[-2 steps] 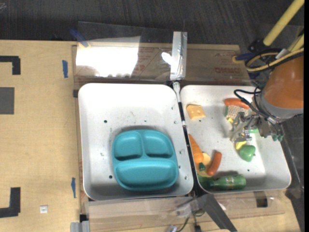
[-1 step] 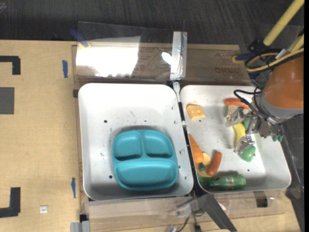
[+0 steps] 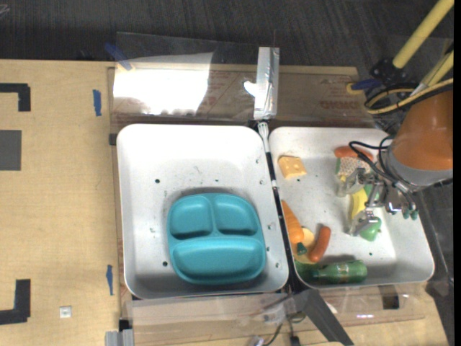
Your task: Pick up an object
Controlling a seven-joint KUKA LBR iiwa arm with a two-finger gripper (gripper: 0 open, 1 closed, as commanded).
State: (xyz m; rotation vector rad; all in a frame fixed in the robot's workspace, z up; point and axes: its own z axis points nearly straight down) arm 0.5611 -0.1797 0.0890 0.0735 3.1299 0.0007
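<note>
White plastic, two shallow bins side by side on a cardboard-topped bench. The gripper (image 3: 366, 209) sat low in the right bin (image 3: 317, 150), near that bin's right wall, w/ the orange-banded arm (image 3: 426, 139) coming in just above-right of it. Whether it was clenched or released couldn't be told; cables and metal parts hid that zone. A green object (image 3: 369, 230) lay right below the gripper, touching or nearly so, and a yellow piece (image 3: 356, 202) lay just left of it; contact not clear. A speckled item (image 3: 348, 168) and a red-orange strip (image 3: 347, 151) lay up-left, close by. Open bin floor stretched left of the gripper, between it and the centre divider. Further left: a yellow wedge (image 3: 292, 166) near the top, a carrot (image 3: 292, 223) along the divider, a red sausage (image 3: 320, 243) beside it. A green bottle (image 3: 338, 269) lay down-left, against the bin's near edge. Well left, the left bin (image 3: 144, 157) held a teal compartment tray (image 3: 214, 236), w/ bare floor above it.
</note>
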